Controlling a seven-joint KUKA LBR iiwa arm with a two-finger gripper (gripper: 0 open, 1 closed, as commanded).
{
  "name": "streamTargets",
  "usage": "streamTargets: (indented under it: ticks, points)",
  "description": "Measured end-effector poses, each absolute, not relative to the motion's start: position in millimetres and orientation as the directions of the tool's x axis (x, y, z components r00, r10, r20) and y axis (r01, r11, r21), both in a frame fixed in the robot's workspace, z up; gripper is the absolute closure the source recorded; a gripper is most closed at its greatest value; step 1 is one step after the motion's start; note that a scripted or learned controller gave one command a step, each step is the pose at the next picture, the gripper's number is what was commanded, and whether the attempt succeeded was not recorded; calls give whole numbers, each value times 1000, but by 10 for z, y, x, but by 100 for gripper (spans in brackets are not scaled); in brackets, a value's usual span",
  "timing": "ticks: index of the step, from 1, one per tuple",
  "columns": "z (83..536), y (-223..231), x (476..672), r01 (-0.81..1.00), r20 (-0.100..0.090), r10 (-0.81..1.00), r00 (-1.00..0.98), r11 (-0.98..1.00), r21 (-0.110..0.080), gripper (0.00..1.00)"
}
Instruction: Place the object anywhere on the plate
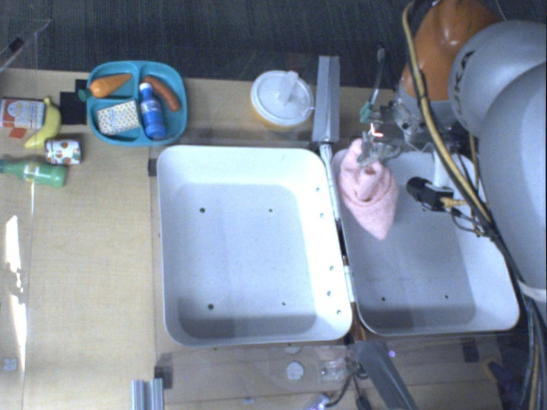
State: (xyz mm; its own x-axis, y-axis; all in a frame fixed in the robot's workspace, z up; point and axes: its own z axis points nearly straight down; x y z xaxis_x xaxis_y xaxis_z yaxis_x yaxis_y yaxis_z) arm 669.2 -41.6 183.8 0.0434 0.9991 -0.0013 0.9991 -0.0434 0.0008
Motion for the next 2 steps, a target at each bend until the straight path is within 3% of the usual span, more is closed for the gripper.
streamTargets:
  ticks: [1, 2]
  points:
    - [2245, -398, 6704, 999, -1, 999, 33, -33, 3, 100]
    - [2336, 59, 6572, 931, -1, 931, -366, 366, 2, 100]
